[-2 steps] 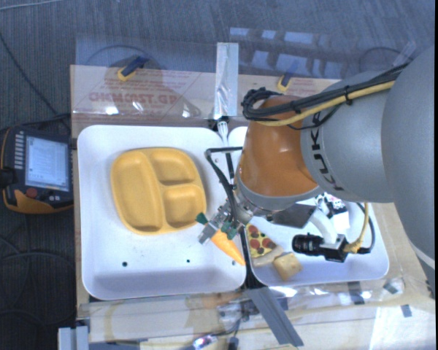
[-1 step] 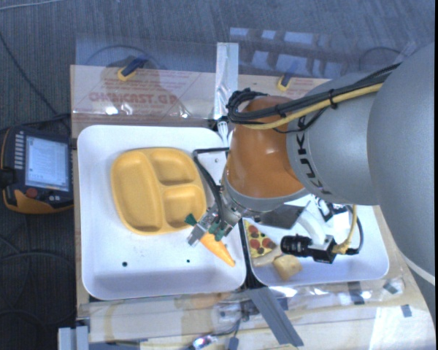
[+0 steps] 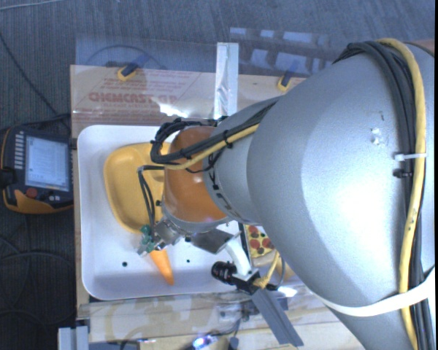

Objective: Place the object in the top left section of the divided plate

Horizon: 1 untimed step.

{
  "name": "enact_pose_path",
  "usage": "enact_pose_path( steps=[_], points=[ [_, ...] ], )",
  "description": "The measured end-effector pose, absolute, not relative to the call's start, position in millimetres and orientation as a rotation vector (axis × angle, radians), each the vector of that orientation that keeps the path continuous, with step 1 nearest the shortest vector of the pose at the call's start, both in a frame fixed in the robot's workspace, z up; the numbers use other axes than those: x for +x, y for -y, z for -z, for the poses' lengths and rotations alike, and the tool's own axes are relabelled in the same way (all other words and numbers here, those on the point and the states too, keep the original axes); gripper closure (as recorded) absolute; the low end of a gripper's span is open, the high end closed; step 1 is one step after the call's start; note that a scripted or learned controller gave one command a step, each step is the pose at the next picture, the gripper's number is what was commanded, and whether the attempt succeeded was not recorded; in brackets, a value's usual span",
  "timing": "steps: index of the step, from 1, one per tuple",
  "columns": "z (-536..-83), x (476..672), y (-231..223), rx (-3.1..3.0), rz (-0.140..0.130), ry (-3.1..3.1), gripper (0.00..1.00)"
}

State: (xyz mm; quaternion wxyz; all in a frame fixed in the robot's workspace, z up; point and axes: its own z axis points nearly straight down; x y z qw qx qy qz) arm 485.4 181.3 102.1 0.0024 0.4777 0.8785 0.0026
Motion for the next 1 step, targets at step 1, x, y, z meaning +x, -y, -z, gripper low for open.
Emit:
enact_pose_path(
  steps=[1],
  points=[
    [-91.4,501.9,-126.1,1.604,-0.023,-2.691,1.00]
  ],
)
